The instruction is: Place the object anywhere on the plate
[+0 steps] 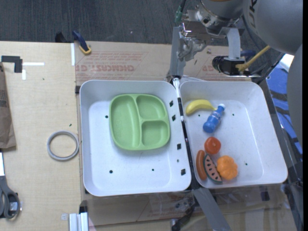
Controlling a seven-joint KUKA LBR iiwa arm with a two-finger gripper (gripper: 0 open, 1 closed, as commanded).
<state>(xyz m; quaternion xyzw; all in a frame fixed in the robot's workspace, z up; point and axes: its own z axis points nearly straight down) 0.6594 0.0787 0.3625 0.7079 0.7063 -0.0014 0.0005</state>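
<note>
A green divided plate [140, 121] lies in the left white bin [96, 177], towards its back. The right bin [260, 129] holds a yellow banana [198, 106], a blue bottle [213, 119], a red tomato [212, 145], a hot dog [200, 163], a watermelon slice [212, 168] and an orange fruit [227, 167]. My gripper [184, 52] hangs above the back edge of the bench, over the seam between the two bins. It is clear of all the objects, and nothing shows in its grasp.
A roll of tape [63, 145] lies on the bench left of the bins. A blue and yellow clamp [82, 41] sits at the back left, scissors [7, 203] at the front left. Cardboard [125, 64] runs behind the bins.
</note>
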